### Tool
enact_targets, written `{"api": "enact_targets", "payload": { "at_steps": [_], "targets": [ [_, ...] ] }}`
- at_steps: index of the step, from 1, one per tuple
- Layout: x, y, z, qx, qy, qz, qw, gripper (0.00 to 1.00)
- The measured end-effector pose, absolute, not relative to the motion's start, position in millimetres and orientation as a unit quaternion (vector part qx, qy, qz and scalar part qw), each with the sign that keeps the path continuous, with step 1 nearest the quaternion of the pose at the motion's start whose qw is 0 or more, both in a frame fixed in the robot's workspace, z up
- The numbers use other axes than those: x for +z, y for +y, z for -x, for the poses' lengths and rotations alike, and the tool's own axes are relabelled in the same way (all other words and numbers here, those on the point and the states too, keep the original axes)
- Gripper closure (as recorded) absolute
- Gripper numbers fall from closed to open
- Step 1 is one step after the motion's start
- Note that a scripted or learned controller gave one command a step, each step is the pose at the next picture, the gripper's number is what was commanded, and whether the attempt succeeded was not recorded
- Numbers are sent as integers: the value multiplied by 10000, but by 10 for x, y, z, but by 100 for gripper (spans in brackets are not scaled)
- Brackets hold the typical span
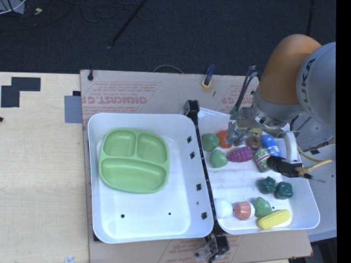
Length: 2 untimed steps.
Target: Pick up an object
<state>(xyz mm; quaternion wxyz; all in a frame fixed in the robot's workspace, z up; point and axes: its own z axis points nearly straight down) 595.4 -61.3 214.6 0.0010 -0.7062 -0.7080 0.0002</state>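
Reaching in from the right of the frame, the arm (296,86) lowers its end effector (235,133) over the upper part of the right bin (307,223), just above an orange-red piece (224,138) and a purple toy (240,155); whether it grips anything I cannot tell. Two green pieces (210,142) lie to its left. A yellow corn (273,219) and a pink cup (242,210) sit at lower right. The left bin (142,223) holds a green divided plate (133,160).

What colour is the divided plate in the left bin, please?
Light green divided plate, seen in the camera view.
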Motion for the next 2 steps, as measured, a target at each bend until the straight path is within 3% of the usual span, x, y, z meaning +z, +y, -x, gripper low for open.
{"api": "enact_targets", "payload": {
  "at_steps": [2],
  "targets": [
    [2186,-409,-6058,10,-7075,7067,12,100]
  ]
}}
